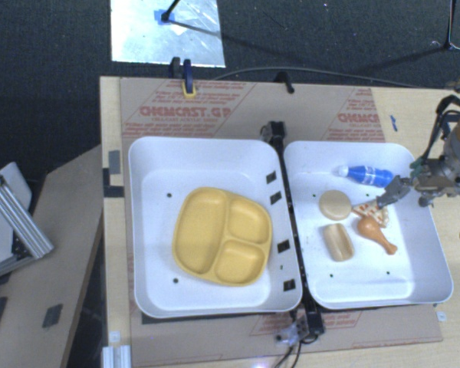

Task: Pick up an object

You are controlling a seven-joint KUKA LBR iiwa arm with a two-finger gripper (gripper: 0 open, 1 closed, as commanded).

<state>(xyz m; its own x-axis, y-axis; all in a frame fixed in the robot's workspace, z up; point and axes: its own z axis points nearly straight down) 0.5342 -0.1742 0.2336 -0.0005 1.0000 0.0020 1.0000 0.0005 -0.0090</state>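
The right bin [414, 282] holds several toy foods. A blue bottle [368, 175] lies at the back, with a round tan bun [335, 205] in front of it. A hot-dog bun [338, 241], a pizza slice [372, 211] and a chicken drumstick [377, 234] lie in the middle. My gripper [395, 192] reaches in from the right, low over the bin, its tip just above the pizza slice and in front of the bottle. Nothing visible is held in it.
The left bin [157, 167] holds a yellow divided plate [222, 236]. A black divider with clips [285, 213] runs between the bins. The arm's body [448, 171] hangs over the right bin's right rim. Cardboard lies under both bins.
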